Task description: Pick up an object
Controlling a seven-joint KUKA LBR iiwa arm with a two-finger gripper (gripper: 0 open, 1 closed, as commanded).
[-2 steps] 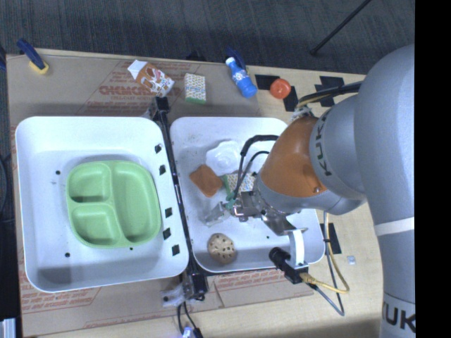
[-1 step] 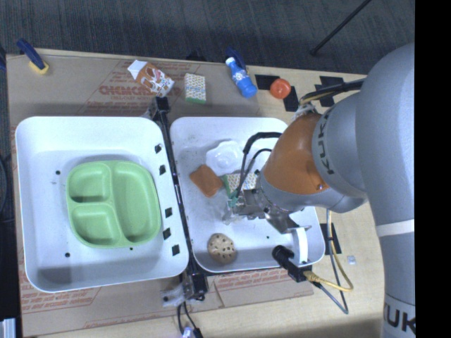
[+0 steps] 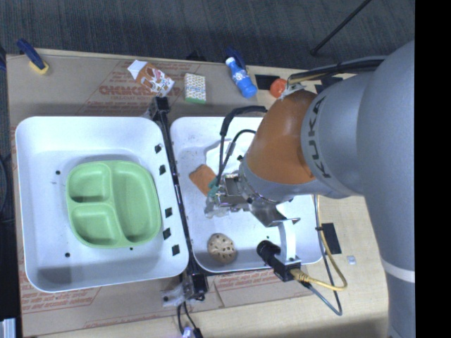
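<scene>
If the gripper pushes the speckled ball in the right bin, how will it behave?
The ball looks round, so it would probably roll across the bin floor. It seems small, likely light. Its speckled surface may be textured, giving some grip.

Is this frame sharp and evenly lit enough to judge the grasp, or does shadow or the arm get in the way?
Camera view: soft, slightly blurred overall; even lighting, with a grey shadow in the left bin corner; the arm looms large and covers much of the right bin, so the gripper reads as clutter.
</scene>
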